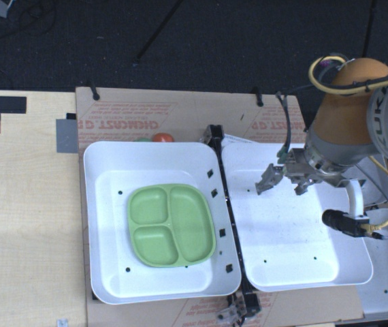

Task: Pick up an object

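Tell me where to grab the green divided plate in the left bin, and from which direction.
Grip the green plate by its raised outer rim, coming straight down from above. It lies flat in the left bin, so only an edge gives purchase. The side nearest the tool looks easiest, with some gap to the bin wall.

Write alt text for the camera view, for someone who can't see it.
A green divided plate lies in the left white bin. The arm's pincer hangs open over the right white bin, holding nothing. A small red object sits behind the left bin.
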You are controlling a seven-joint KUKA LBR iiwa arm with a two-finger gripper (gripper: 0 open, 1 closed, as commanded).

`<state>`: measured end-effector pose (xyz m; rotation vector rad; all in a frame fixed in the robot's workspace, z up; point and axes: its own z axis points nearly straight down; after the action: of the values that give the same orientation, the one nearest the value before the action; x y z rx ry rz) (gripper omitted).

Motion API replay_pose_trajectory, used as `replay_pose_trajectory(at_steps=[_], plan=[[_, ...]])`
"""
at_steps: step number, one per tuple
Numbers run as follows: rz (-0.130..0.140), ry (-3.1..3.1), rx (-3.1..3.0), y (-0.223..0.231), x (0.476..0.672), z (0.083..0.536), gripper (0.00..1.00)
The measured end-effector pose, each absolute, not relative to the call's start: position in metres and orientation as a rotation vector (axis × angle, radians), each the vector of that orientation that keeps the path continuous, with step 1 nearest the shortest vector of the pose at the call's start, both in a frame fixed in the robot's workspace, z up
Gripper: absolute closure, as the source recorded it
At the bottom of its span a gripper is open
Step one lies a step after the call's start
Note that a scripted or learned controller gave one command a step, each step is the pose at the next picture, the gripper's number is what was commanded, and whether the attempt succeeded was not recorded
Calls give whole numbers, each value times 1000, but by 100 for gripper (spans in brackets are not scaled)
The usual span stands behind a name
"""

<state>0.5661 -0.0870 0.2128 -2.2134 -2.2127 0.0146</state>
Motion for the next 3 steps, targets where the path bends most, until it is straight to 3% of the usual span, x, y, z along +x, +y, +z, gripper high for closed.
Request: replay_pose_trajectory(at_steps=[1, 3], plan=[[3, -2220, -2218, -87, 569, 219, 0], [7, -2217, -2218, -84, 572, 130, 0]])
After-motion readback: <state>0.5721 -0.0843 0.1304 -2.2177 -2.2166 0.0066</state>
